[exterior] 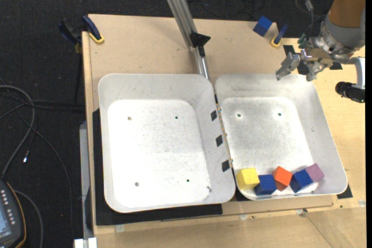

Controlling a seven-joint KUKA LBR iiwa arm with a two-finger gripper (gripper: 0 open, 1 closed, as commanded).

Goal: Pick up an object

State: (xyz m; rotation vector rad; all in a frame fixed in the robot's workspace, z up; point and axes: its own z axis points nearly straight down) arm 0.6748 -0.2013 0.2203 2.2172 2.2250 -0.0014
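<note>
Plywood bench [145,49], two white bins [157,142], black carpet [35,55], loose cables [23,125]

White bins [157,96]; yellow cube [248,176], orange cube [283,176], purple cube [315,172], blue cubes [266,184].

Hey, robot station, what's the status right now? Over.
Gripper hovering over the right bin's far corner, nothing seen between its fingers. Five blocks bunched along that bin's near edge. Nothing in the way. Over.
</note>
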